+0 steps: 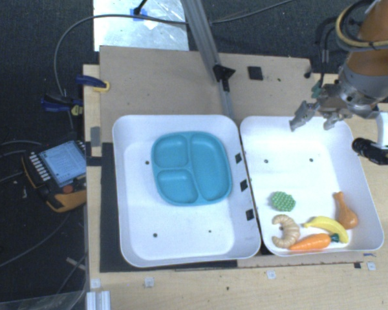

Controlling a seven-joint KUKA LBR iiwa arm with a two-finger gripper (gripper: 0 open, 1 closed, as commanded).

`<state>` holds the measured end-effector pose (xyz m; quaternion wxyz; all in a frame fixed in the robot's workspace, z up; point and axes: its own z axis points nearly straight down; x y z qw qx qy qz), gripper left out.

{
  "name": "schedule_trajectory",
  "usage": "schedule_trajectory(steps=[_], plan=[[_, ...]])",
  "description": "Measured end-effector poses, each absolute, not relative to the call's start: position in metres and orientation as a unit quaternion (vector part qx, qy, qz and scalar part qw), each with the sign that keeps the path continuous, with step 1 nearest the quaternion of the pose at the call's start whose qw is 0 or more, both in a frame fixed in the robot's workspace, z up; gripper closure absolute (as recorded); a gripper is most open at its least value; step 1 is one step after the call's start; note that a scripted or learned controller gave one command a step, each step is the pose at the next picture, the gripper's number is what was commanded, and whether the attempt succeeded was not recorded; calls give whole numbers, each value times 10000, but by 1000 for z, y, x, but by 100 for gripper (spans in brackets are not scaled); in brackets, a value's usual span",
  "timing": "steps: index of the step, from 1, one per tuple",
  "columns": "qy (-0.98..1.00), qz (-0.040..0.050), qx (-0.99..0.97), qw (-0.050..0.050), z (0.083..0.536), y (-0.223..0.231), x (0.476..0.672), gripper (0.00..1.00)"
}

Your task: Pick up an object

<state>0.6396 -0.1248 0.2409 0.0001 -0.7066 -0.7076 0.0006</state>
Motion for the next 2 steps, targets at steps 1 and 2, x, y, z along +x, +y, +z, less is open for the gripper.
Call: schedule_trajectory(steps=[1,2], plan=[[-7075,10,-7067,9,181,-124,633,0],[-7087,6,-7055,6,133,-115,637,0]])
